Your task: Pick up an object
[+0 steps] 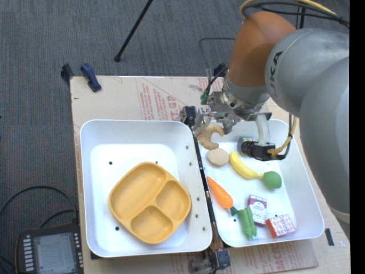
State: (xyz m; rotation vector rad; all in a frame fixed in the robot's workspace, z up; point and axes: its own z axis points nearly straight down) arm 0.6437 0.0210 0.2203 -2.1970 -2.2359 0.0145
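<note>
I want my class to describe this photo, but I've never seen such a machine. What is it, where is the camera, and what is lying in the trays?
One camera looks down at a slant on a bench. The big grey and orange shape is a robot arm, reaching in from the right; its gripper hangs over the right bin's top left corner, near a tan curved piece. Whether it holds anything is unclear. That bin also holds a beige round piece, a banana, a green ball, a carrot, a green vegetable and two small cartons. The left bin holds a yellow divided plate.
</note>
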